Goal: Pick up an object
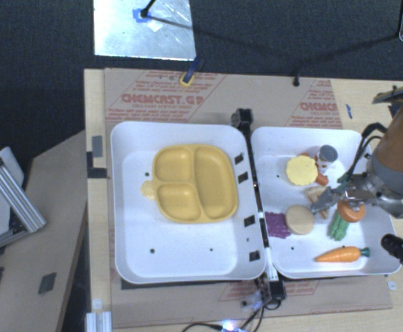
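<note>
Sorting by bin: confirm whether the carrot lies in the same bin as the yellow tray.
No; the carrot lies in the right bin, the yellow tray in the left bin.

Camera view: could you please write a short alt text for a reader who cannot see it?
A robot arm reaches from the right, its pincer low over toy food in the right white bin: a carrot, a yellow disc, a tan disc and a purple piece. The left white bin holds a yellow divided tray.
</note>
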`<action>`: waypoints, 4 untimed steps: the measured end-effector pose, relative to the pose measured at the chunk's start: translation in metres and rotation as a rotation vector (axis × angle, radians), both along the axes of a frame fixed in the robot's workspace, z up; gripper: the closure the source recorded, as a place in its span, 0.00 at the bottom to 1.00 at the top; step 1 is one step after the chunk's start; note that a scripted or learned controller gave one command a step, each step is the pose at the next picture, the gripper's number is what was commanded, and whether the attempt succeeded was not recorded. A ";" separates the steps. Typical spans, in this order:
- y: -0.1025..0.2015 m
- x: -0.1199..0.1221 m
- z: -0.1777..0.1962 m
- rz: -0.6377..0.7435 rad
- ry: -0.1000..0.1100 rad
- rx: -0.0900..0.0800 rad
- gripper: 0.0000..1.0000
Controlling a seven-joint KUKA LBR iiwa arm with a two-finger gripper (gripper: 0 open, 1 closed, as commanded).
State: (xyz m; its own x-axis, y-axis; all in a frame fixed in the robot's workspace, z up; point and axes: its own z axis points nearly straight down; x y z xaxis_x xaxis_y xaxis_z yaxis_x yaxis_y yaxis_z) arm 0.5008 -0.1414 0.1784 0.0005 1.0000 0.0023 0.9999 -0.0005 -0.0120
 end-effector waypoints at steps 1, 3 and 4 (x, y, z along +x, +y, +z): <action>0.000 0.003 0.006 0.003 -0.013 -0.003 0.00; -0.004 0.014 -0.066 0.004 -0.021 -0.005 0.00; -0.004 0.013 -0.059 0.002 -0.016 -0.003 1.00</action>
State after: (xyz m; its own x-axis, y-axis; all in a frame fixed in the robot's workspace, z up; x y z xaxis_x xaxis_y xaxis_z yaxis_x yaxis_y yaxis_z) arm 0.5135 -0.1449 0.1193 -0.0015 1.0000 -0.0006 1.0000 0.0016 0.0038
